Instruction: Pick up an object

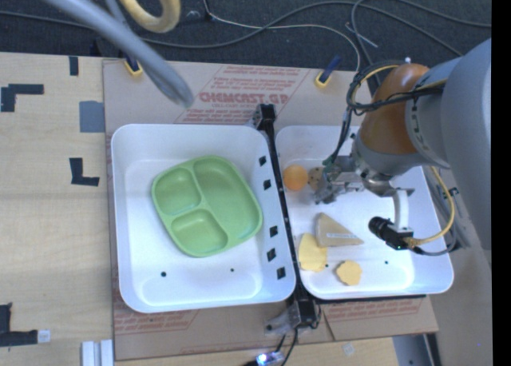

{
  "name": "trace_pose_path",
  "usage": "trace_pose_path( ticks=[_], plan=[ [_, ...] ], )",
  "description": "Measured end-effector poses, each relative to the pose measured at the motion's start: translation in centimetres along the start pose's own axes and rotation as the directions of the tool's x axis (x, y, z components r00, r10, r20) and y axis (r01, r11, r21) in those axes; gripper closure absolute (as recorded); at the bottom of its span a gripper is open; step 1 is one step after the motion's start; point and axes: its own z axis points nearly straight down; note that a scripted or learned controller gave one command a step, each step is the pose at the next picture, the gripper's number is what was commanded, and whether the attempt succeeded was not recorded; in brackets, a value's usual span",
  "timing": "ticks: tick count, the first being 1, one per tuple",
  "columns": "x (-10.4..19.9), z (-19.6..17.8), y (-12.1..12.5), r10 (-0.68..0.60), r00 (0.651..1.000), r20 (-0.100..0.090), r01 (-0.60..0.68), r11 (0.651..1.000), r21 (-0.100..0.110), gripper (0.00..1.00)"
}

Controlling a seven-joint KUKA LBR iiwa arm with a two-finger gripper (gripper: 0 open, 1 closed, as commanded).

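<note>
— What's under you?

— A cardboard-covered bench point(239, 89) on a wooden floor, bearing two white bins side by side. My gripper point(326, 183) is low in the right bin point(435, 276). Whether my fingers are parted or closed I cannot tell; they are a dark cluster from here.

— And what's close by?

— A small orange ball point(295, 178) lies just beside my fingertips, toward the divider. Nearer the front sit a pale wedge, cheese-like point(335, 231), a yellow slice point(311, 253) and a small yellow round piece point(348, 273).

— The other bin?

— The left bin point(132, 276) carries a green three-compartment tray point(207, 204), well apart from me
</note>
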Motion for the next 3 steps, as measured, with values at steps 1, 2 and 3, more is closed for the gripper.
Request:
trace_pose_path(
  ticks=[1, 2, 3],
  plan=[
    [-0.3, -6.3, -0.2, 0.002, 1.000, 0.001, -0.002, 1.000, -0.008, 1.00],
    [-0.3, -11.6, -0.1, 0.001, 1.000, 0.001, -0.001, 1.000, -0.007, 1.00],
    [-0.2, -12.9, 0.0, 0.002, 1.000, 0.000, -0.002, 1.000, -0.004, 1.00]
  ],
)
